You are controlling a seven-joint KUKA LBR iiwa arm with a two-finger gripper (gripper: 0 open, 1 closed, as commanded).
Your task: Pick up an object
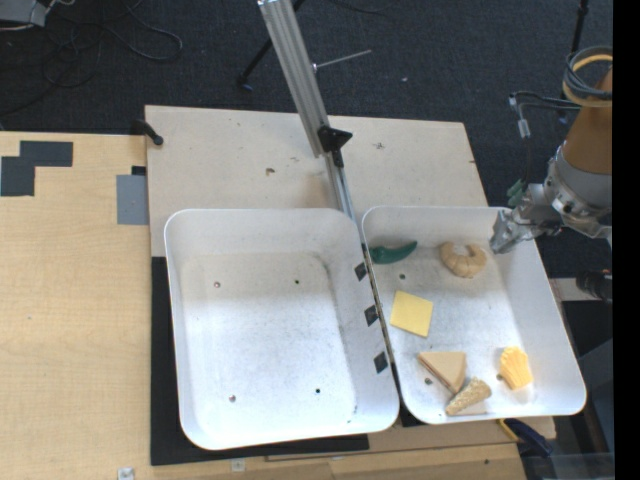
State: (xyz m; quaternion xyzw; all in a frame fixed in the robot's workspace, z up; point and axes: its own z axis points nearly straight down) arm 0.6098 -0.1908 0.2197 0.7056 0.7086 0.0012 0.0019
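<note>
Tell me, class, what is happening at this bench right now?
A grey robot arm reaches in from the right, its hand hovering at the far edge of the right bin, near a tan pastry-like piece. Nothing is between its fingers. A green piece, a yellow square and other food-like pieces lie in that bin.

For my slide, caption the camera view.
Claw hovers beside the croissant in the right bin, among toy food pieces.

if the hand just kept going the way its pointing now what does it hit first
Probably the tan, croissant-like pastry. The hand sits at the right bin's upper right edge, aimed down and left, and the pastry lies just beyond its tip. Depth is unclear, so it might meet the bin floor first.
</note>
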